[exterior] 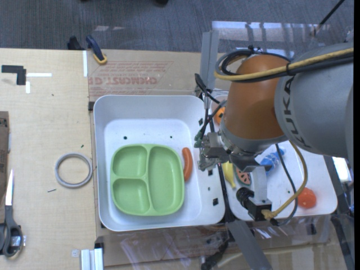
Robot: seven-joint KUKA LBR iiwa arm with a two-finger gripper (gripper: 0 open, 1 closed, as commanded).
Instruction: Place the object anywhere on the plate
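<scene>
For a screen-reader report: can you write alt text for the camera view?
A green divided plate lies in the left white bin with an orange carrot-like object beside its right rim, not on it. The grey-and-orange arm's gripper hangs over the divide between the bins; the right bin holds small toys, including an orange ball.

The left bin's floor is taken up at its centre by the green divided plate, with an orange sausage-shaped piece lying just beside it at 3 o'clock. Bare white floor is left at 12 o'clock. The right bin is largely overhung by the arm.
</scene>
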